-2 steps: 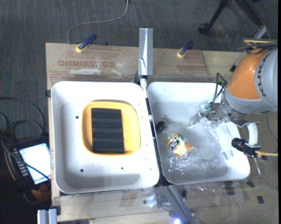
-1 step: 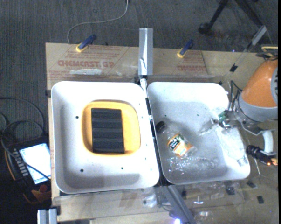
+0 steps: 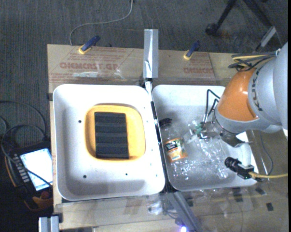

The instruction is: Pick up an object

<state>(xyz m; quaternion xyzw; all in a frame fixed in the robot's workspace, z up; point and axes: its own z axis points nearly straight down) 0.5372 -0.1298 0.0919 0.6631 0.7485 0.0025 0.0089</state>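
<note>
Arm low over the right bin, reaching in from its right rim.

The left bin [image 3: 63,144] holds a yellow tray with a black insert [image 3: 111,133] near its middle, with bare white floor all round it. In the right bin [image 3: 181,95], a small orange-labelled bottle [image 3: 174,149] lies near the left wall, beside crumpled clear plastic [image 3: 205,158] spread across the lower floor; the upper part is open. The end effector [image 3: 203,129] sits over the plastic's upper edge; I cannot tell its opening or whether it touches anything.
</note>
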